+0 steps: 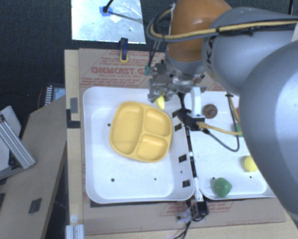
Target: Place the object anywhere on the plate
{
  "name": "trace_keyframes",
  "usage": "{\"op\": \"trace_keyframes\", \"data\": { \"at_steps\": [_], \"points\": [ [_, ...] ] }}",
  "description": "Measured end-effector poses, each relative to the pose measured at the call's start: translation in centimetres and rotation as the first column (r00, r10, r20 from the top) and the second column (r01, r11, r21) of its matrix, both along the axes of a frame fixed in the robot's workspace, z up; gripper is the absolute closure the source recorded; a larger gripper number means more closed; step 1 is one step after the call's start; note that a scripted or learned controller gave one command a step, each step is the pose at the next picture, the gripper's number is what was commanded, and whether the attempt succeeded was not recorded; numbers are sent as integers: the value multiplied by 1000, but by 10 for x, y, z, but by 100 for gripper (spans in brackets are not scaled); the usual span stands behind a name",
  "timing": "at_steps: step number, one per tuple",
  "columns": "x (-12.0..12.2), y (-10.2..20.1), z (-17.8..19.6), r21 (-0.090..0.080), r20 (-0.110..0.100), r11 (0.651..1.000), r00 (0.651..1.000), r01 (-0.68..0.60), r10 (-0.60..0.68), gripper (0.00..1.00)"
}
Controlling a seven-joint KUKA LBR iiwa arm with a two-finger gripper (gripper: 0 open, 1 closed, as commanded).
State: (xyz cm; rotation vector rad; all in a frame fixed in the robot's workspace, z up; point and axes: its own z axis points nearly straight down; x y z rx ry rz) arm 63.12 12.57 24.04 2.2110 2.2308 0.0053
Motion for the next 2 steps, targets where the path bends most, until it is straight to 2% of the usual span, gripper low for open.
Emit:
{"op": "trace_keyframes", "data": {
  "at_steps": [1, 2],
  "points": [
    [7, 51, -4, 0, 0, 1000, 1000, 1, -1, 100],
    [6, 48, -4, -1, -2, 1000, 1000, 4, -4, 0]
  ]
}}
